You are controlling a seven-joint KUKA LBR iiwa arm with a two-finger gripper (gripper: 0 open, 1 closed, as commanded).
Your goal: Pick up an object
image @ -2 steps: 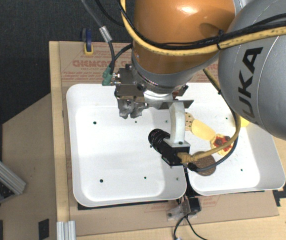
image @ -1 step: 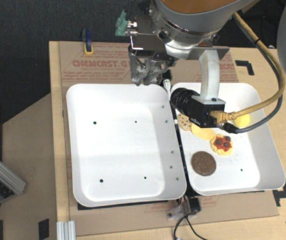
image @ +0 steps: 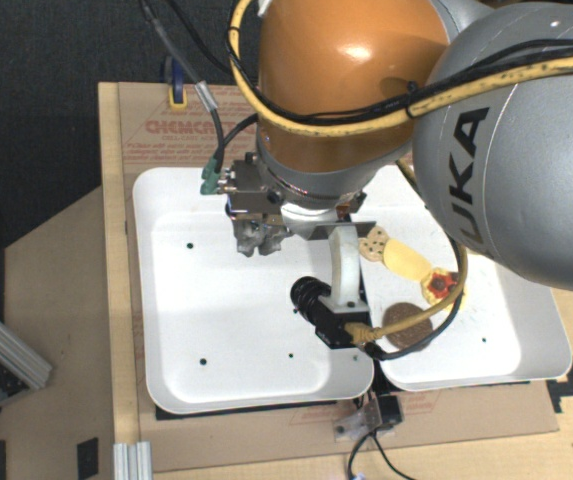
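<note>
My gripper (image: 262, 234) hangs under the big orange wrist, over the back middle of the left bin (image: 181, 298), close to the divide between the bins. Nothing shows held in it. In the right bin (image: 526, 353), a yellow oblong toy (image: 406, 260) with a spotted tan end (image: 374, 244) lies just right of the gripper. A small red and orange piece (image: 437, 285) sits at its lower right end. A brown round object (image: 406, 323) rests near the right bin's front left corner. The arm hides much of the right bin.
A white bracket (image: 344, 266) and a black connector (image: 318, 313) with a yellow cable hang from the arm over the divide between the bins. The bins sit on a cardboard sheet (image: 126, 148). Grey metal rails (image: 6, 353) lie at the far left.
</note>
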